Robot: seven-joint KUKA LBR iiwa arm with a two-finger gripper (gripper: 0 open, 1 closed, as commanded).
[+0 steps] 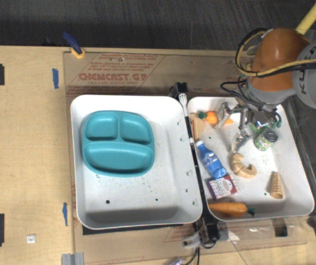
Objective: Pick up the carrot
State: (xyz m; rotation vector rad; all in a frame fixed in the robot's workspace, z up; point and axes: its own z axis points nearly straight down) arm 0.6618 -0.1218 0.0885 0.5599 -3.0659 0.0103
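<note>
carrot lying flat against near wall of right bin, green end pointing right. just beyond carrot: red packet, then blue bottle. well beyond carrot, toward far wall: gripper, fingers parted and holding nothing. teal tray far left of carrot, in left bin.

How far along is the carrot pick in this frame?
Nothing looks done: the orange carrot with a green stem lies at the right white bin's near edge. The end effector hangs over the bin's far part, beside a croissant. Reaching the carrot, grasping and lifting remain.
</note>
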